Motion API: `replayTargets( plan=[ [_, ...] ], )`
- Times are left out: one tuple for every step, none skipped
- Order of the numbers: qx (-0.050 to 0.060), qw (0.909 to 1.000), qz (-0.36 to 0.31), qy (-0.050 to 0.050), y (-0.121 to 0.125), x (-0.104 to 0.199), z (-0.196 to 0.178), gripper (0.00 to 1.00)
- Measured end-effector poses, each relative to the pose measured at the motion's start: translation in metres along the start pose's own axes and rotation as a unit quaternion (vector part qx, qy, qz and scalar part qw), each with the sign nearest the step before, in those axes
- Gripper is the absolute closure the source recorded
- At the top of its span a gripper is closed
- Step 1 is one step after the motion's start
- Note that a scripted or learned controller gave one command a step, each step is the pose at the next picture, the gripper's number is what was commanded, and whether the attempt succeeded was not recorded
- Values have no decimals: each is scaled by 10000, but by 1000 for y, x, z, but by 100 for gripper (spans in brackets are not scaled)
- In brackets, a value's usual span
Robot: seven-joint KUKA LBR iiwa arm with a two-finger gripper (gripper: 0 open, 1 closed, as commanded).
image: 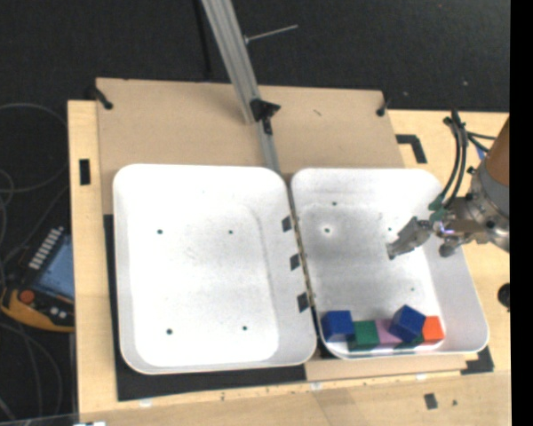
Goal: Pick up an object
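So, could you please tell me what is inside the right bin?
In the right bin, blocks cluster along the near wall: blue, green, pink, a second blue and orange. Anything beneath them is hidden.

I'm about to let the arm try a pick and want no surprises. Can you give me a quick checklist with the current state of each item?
1. Blocks are in the right bin: ok, a blue block, green block, purple block, second blue block and orange block cluster at its near edge.
2. Gripper over the right bin: ok.
3. Gripper above the blocks: not ok, it sits farther back.
4. Gripper carrying nothing: ok.
5. Blocks separated enough: not ok, they touch.
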State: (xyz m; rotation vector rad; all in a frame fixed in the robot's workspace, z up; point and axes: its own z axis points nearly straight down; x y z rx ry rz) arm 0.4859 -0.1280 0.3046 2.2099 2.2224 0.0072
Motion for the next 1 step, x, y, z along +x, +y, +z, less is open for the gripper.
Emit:
replayTargets(
  plan=[
    [9, 10000, -2, -4, -1, -13, -45, 0]
  ],
)
